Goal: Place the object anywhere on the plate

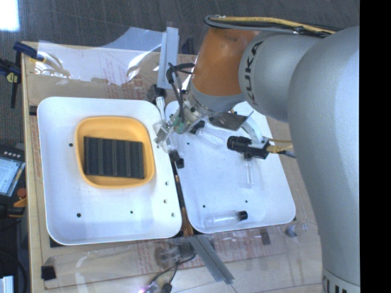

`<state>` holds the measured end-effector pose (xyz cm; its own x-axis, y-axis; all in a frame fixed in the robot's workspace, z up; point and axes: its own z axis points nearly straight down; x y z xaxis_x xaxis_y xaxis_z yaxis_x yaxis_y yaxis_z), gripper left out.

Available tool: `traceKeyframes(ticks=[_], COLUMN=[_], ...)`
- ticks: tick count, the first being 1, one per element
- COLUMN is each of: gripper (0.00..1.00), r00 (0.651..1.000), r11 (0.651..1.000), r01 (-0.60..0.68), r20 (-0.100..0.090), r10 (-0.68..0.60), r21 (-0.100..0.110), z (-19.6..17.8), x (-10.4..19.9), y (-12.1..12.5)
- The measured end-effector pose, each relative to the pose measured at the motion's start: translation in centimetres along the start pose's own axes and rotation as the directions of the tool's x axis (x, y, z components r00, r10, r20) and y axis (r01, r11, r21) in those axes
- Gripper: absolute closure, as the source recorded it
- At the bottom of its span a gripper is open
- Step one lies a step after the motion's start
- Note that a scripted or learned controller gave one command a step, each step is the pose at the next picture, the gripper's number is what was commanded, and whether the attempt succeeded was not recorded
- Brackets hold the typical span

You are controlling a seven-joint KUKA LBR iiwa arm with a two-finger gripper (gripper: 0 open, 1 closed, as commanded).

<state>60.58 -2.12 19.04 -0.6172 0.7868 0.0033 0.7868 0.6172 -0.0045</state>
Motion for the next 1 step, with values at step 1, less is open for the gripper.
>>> traceKeyframes(ticks=[1], gripper=[0.0], r00=[1.0], r11=[1.0], r01=[0.0], r20=[0.0], r10=[0.0], r21=[0.0], z=[-0.02], x=[0.0], y=[0.01])
